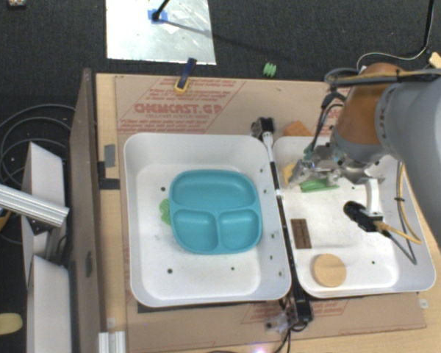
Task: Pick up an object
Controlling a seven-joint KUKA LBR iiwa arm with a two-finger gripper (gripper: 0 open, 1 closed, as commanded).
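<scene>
Gripper (317,169) hangs low in the right bin (397,256), at about 10 o'clock from the bin's middle, right over a green piece (320,185). Whether it is apart or together I cannot tell from this slant, and nothing shows clamped in it.

By my reading the task is barely half done. The approach is made and a target seems chosen, but the green piece looks to be lying on the bin floor, so the closing and the lift are not yet done.

The green piece is small, flat and bright, and part of it is hidden under the gripper. Its shape is too covered to name.

A yellow piece (288,173) lies at 9 o'clock from it, near the bin's wall and close enough to get in the way of a grasp. A brown block (300,232) lies at 7 o'clock, apart from it, and a round wooden disc (329,269) sits farther off at 6 o'clock. At 11 o'clock an orange piece (298,129) sits by the bin's rim; inside or outside, I cannot tell.

Out at 9 o'clock, the left bin (147,168) holds a teal divided plate (214,210) with a green scrap (164,210) poking out at the plate's own 9 o'clock.
</scene>
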